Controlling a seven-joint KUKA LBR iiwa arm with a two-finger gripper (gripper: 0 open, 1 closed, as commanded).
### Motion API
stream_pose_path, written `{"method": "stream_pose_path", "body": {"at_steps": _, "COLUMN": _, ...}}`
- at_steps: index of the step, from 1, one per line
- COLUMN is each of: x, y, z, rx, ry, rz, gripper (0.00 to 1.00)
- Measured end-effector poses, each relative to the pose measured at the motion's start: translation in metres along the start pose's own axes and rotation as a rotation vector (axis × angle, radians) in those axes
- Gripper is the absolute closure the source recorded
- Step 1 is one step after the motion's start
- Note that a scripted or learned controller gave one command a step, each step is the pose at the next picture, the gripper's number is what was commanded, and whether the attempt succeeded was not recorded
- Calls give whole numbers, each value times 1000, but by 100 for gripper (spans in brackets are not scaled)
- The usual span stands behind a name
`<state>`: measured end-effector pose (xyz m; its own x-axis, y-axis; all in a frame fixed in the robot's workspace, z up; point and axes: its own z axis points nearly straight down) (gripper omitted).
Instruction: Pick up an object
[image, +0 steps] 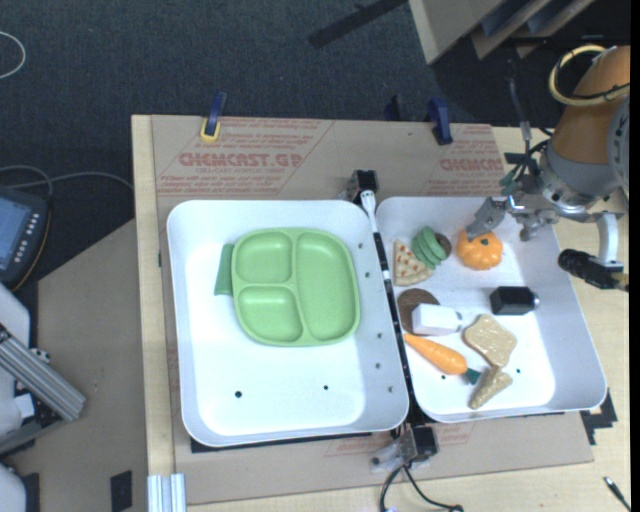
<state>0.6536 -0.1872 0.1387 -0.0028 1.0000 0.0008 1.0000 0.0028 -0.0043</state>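
left bin: green tray | right bin: toy foods (maybe nine)

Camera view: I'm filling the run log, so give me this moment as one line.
phase: approach | gripper: above orange pumpkin toy, right bin | held: nothing seen | left bin: green divided tray

Divided plate in left bin

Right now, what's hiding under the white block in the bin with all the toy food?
Under the white block lies a brown round piece; its top left part peeks out. The rest of it is covered, so its full shape stays hidden. The carrot lies just below them.
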Motion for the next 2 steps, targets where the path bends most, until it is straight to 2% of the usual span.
{"method": "stream_pose_path", "body": {"at_steps": 1, "x": 1, "y": 0, "z": 53, "rx": 1, "ry": 1, "rz": 0, "gripper": 0}}
{"method": "stream_pose_path", "body": {"at_steps": 2, "x": 1, "y": 1, "z": 39, "rx": -6, "ry": -2, "rz": 0, "gripper": 100}}
